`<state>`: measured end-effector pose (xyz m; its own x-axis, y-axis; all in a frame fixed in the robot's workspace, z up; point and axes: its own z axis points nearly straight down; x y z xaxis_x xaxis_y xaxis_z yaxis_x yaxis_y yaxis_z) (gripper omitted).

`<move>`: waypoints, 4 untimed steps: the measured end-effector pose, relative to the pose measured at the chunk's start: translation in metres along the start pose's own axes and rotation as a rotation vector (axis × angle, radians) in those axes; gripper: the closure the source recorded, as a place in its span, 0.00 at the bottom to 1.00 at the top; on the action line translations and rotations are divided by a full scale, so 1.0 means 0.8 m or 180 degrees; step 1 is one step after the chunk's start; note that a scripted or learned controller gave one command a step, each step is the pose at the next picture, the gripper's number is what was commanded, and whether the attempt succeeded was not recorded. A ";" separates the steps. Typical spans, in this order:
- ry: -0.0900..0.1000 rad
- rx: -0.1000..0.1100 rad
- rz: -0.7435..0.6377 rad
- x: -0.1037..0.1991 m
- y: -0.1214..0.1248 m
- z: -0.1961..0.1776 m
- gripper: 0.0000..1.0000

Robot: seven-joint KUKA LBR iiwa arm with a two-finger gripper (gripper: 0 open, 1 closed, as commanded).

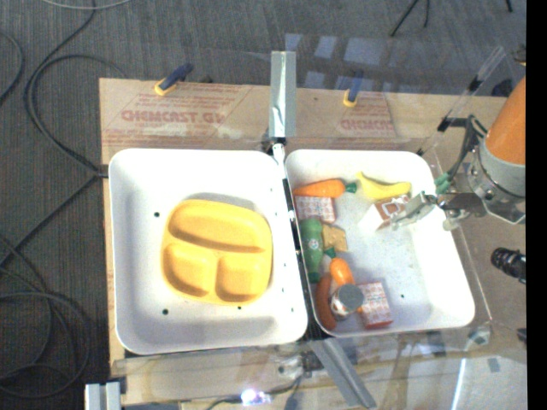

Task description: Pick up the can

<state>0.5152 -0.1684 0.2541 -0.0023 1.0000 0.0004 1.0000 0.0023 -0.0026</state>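
The can [345,301] shows a round silver top and a reddish-brown side. It stands at the front of the right bin [444,301], between an orange piece [340,270] and a small red box [375,305]. My gripper [414,209] reaches in from the right over the back half of that bin. It hangs just right of a small orange-and-white carton [392,213], well away from the can. The can lies to its front left, with bare bin floor between them.
A carrot [320,189], a banana [384,186], a green packet [313,239] and a cracker [334,239] lie along the right bin's left and back. The left bin [128,186] holds a yellow divided tray [219,250]. A metal post [279,101] stands behind the bins.
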 end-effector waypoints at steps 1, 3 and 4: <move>0.0004 0.0003 -0.0372 0.018 0.022 0.190 0.00; -0.0005 -0.0039 0.0176 -0.039 0.078 0.206 0.00; 0.0059 0.0020 0.0270 -0.044 0.134 0.207 0.00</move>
<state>0.6222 -0.2034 0.0884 0.0824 0.9964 0.0185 0.9966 -0.0823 -0.0097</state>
